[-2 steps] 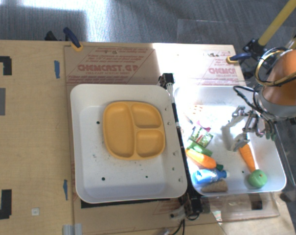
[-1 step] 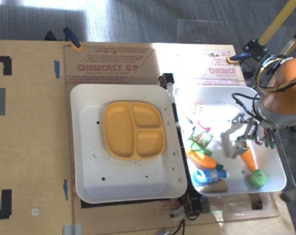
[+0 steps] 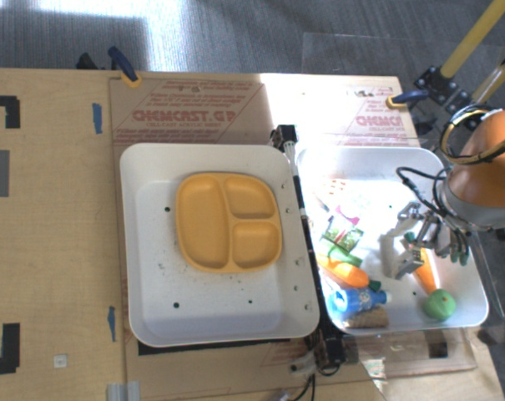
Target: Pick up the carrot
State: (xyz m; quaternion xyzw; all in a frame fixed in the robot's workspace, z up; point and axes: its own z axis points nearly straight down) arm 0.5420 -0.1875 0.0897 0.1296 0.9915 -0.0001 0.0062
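From above, the desk (image 3: pixel 52 224) carries two shallow white bins side by side. The left bin (image 3: pixel 143 307) holds a yellow divided plate (image 3: pixel 229 221), lying flat near its middle. The right bin (image 3: pixel 477 307) holds the clutter: a small green and pink packet (image 3: pixel 344 236), an orange toy with a green end (image 3: pixel 350 273), a blue bottle-shaped toy (image 3: pixel 356 299) resting beside a brown cork-like piece (image 3: pixel 367 317), and a green round toy (image 3: pixel 440 305) near the front right corner.

The arm (image 3: pixel 477 182) reaches in from the right, and its hand (image 3: pixel 415 253) is low in the right bin. The carrot (image 3: pixel 425 272), a short orange stick, lies slanted directly under the hand, its lower end close to the green round toy. The carrot's upper end appears to sit between the fingers (image 3: pixel 396 253), though I cannot tell whether the hand has closed on it, since cables and the wrist cover much of that spot.

Judging from this, the grasp is at its critical point. The contact seems near the carrot's tip, not its middle, so the carrot could pivot and slip free on lifting. Its slant may also let one finger push it sideways against the green round toy. The other orange toy nearby is a plausible wrong target if the hand re-aims.
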